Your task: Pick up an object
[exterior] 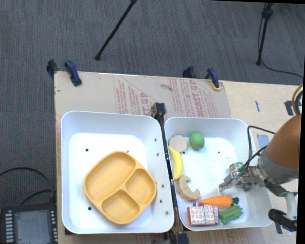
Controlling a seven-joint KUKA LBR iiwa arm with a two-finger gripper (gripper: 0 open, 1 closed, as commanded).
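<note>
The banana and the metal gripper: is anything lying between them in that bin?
In the camera view, bare white bin floor separates the banana from the gripper; the croissant sits just below that stretch.

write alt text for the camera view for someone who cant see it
A grey robot arm's gripper reaches from the right into the right white bin, just above an orange toy carrot. That bin also holds a yellow banana, green lime and red carton; the left white bin holds a yellow three-compartment plastic tray.

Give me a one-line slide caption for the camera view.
Hand reaches into right bin above carrot; yellow tray sits in left bin.
</note>
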